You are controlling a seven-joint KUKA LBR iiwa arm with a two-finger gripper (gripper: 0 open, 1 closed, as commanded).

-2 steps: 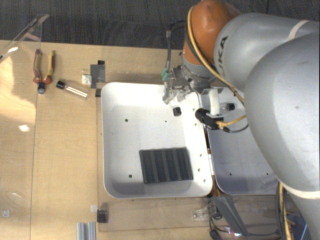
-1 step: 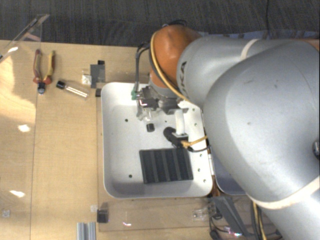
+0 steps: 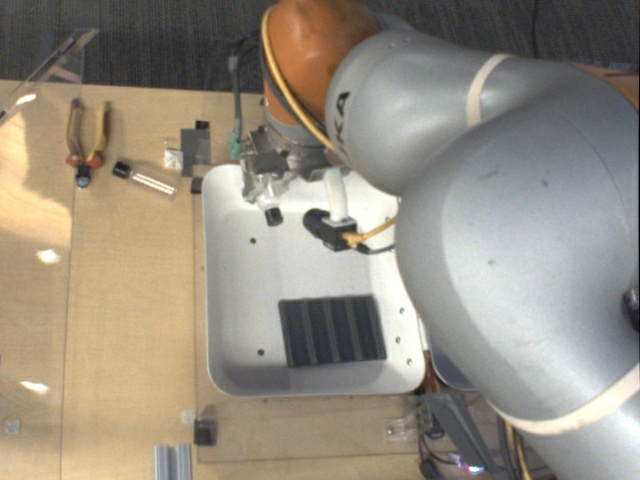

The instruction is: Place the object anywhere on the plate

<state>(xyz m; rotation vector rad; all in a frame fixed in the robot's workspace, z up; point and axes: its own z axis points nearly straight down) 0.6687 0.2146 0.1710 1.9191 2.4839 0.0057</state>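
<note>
1. Camera view: the grey KUKA arm with its orange wrist band (image 3: 310, 43) reaches in from 3 o'clock and covers the right half of the frame.
2. The gripper (image 3: 268, 203) hangs over the 11 o'clock corner of the shallow white plastic bin (image 3: 235, 358), pointing down. Whether it is spread or closed I cannot tell, nor whether anything sits in it.
3. A small dark piece (image 3: 273, 216) shows at the gripper tip; cannot say if it is part of the tool or a separate item.
4. Near the bin's 6 o'clock wall lies a black ribbed rectangular tray (image 3: 332, 330), flat on the bin floor. It looks the likeliest candidate for the plate, well apart from the gripper.
5. A black connector with a yellow cable (image 3: 330, 230) runs off the wrist, just beside the gripper toward 3 o'clock.
6. The task's object cannot be identified with confidence.
7. On the tan wooden counter (image 3: 120, 298), outside the bin toward 10 o'clock: red-handled pliers (image 3: 86, 140) and a small clear vial with a black cap (image 3: 143, 177).
8. Judgement: step in hand looks like the pick phase at the bin corner. The next move calls for confirming a grasp, then lifting and carrying toward 5 o'clock over the ribbed tray.
</note>
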